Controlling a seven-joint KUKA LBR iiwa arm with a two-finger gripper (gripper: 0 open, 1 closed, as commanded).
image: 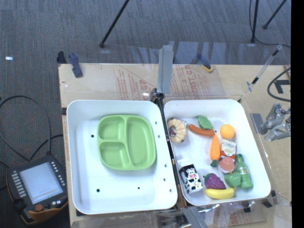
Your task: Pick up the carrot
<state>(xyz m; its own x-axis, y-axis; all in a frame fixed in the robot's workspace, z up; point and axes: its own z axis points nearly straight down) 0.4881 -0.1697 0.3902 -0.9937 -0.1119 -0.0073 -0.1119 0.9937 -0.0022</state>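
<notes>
Near edge of the right bin (259,141) first: banana (220,193) along the front wall, grapes (214,180) just behind it, a small cow-print carton (190,178) at the front-left corner. A green bottle (242,171) and a green pepper (232,178) are packed in at front-right, with a round red piece (227,164) touching them.

Carrot (215,147) sits mid-bin, lying roughly front-to-back, thin end toward the far wall, green stub end (214,163) toward me. Crowded: red piece touching at the stub end, a small juice box (228,147) just beside it on the right. Left flank faces bare bin floor.

My read: toy carrot, light, stiff, smooth plastic, so likely slippery and prone to rolling. I'd pinch across the thick middle, one finger on the open left side, the other going into the gap by the juice box. Tight fit there.

Farther back: sausage (201,130) just beyond the carrot tip, orange (227,130) to its right, a leafy green piece (205,122), a donut-like pastry (177,129) at the left wall.

Left bin (76,175) holds a green divided plate (127,142).

Gripper (278,123) is parked off the bench's right edge, well apart from the carrot. I can't tell its state, too small and side-on. Nothing visibly held.

Bench (118,80) is board with printed red lettering. Teach pendant (36,186) on grey carpet at left, tripod legs (116,20) at the back.
</notes>
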